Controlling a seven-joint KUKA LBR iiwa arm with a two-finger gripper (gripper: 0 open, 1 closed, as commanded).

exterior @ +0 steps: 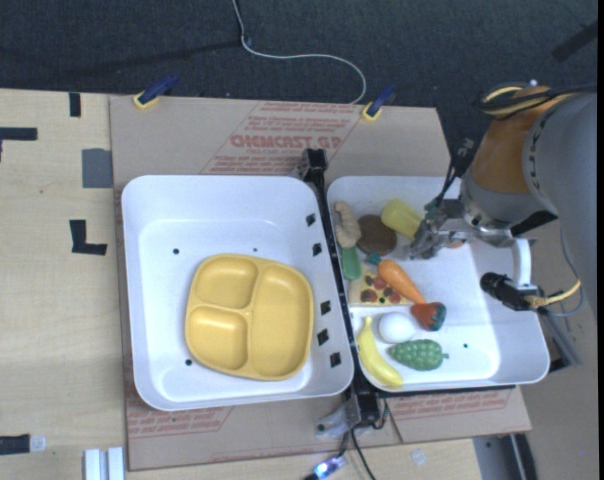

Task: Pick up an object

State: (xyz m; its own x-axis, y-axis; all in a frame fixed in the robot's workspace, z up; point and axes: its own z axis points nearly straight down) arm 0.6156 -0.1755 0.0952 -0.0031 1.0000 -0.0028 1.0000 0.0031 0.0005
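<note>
While reaching from the right, pincer [429, 236] hangs over right bin [482, 358].

A robot lab test bench: two white bins [142, 268] sit on a cardboard sheet [282, 138] clipped at its far edge, black tape marks [7, 143] along the bench's left side, a loose cable [282, 53] trailing behind.

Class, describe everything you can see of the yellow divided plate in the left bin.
The yellow plate looks like smooth plastic, a rounded square with three compartments: two smaller ones on the left, one long one on the right. It lies flat, right side up, slightly turned, on the floor of the left bin, toward its near side. Nothing lies in it, and the gripper is over the other bin.
</note>
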